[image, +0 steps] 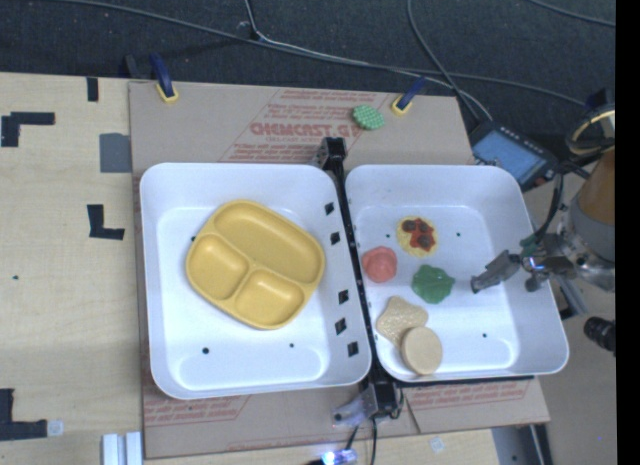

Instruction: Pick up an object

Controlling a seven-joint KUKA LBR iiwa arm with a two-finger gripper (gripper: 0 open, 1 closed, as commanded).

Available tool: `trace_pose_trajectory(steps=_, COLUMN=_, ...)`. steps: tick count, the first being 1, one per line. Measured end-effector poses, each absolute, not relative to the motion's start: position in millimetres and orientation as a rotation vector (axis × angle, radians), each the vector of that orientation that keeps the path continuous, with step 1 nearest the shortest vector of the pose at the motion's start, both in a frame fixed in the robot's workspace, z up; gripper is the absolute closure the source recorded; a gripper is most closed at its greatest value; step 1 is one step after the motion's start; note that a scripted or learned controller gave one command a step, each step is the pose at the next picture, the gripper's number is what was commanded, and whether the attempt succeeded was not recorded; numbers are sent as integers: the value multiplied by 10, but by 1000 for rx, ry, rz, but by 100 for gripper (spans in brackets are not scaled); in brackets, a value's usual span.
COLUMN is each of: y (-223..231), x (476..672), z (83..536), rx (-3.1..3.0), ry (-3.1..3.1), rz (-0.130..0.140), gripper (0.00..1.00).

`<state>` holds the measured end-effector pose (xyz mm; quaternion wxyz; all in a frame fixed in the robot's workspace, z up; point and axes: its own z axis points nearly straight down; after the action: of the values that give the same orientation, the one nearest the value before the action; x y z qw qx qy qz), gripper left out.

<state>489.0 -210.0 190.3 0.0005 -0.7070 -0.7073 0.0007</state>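
The right bin (500, 188) had open floor along its far side and in its near right corner. Five small pieces crowded its left half: a yellow and red piece (418, 236), a pink round (379, 264), a green piece (432, 283), a beige piece (399, 317) touching a tan disc (421, 349). The gripper (492, 274) hung just right of the green one. In the left bin (160, 253) a yellow divided plate (255, 263) took the middle, leaving floor bare around it.

Robotics lab: taped bench (60, 253), clamped cardboard (290, 128) (loose cables (300, 48)).
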Motion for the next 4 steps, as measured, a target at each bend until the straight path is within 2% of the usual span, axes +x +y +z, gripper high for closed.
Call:
trace_pose_trajectory(steps=2, y=-2008, x=4913, z=897, rx=-2218, ry=-2220, rz=4, gripper=0)
trace_pose_trajectory(steps=3, y=-2008, x=4921, z=1024, rx=-2219, ry=-2222, rz=2, gripper=100)
trace_pose_trajectory(steps=4, y=-2004, x=4927, z=1442, rx=-2222, ry=-2224, rz=-1, gripper=100)
